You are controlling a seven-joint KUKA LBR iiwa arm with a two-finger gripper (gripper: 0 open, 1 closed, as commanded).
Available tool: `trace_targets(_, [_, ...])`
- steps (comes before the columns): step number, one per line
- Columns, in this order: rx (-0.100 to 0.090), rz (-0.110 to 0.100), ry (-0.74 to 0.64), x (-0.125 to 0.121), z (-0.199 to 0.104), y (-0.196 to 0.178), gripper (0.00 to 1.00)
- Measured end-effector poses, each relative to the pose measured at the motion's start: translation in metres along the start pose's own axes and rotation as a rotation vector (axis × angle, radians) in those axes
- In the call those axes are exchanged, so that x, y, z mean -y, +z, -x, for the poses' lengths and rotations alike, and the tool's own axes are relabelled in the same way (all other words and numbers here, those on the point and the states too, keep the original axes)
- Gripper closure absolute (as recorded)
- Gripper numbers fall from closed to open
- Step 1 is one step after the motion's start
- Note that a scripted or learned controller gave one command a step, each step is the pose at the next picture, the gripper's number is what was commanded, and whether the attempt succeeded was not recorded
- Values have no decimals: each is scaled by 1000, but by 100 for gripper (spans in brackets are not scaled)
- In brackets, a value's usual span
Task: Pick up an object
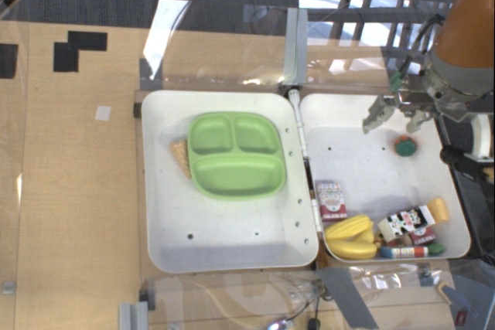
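The pincer point(397, 117) hangs over the upper part of the right bin point(352, 158), its 2 fingers spread apart with nothing between them. A small red-and-green object point(405, 145) lies on the bin floor just below and beside the right fingertip, apart from it. The rest of the right bin's contents sit along its lower edge: a small red-and-white carton point(331, 201), a yellow banana point(352, 236), a black-and-white carton point(410, 223), a small yellow piece point(438, 209) and a marker-like item point(404, 251). The left bin point(166, 228) holds 1 green divided plate point(234, 155) with 3 compartments. A tan cracker-like piece point(180, 156) lies against the plate's left rim.
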State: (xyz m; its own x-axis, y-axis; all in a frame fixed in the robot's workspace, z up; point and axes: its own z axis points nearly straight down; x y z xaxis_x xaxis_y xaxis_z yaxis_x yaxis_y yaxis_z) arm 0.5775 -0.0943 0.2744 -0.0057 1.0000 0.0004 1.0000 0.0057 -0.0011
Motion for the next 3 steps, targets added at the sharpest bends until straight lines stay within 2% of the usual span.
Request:
trace_targets(1, [1, 1, -72, -67, 51, 30, 0])
trace_targets(2, [0, 1, 251, 2, 103, 100, 0])
trace_targets(3, [-2, 12, 659, -4, 71, 185, 0])
